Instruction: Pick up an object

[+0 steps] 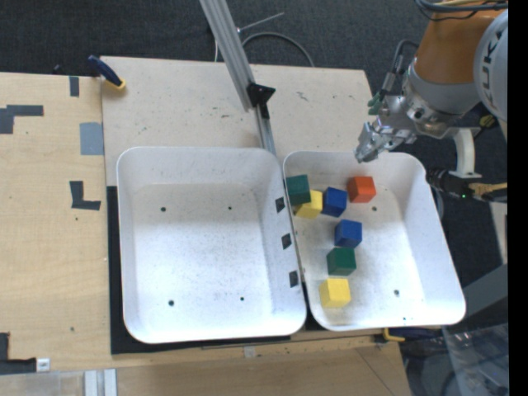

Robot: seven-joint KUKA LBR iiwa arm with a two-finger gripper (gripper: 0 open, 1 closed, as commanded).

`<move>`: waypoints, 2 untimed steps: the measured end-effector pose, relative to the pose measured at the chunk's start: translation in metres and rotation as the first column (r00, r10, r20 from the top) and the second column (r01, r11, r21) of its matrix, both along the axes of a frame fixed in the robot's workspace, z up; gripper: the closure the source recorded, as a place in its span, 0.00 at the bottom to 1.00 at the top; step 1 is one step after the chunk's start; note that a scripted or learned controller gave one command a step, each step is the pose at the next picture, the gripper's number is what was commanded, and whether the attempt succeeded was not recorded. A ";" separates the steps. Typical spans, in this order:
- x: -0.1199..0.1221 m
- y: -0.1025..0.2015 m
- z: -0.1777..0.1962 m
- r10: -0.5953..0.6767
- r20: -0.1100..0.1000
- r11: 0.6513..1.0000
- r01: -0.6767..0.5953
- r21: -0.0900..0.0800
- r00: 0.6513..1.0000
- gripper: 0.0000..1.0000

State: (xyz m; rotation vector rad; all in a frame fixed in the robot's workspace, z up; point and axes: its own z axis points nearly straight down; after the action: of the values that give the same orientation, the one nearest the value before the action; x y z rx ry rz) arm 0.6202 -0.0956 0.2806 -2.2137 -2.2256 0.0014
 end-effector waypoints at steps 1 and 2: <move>-0.017 0.049 0.000 0.000 0.000 1.000 0.000 0.000 1.000 1.00; -0.029 0.106 -0.002 0.001 0.000 1.000 -0.001 0.001 1.000 1.00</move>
State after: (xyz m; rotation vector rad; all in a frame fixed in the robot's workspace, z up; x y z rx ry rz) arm 0.5911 0.0104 0.2781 -2.2119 -2.2264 0.0008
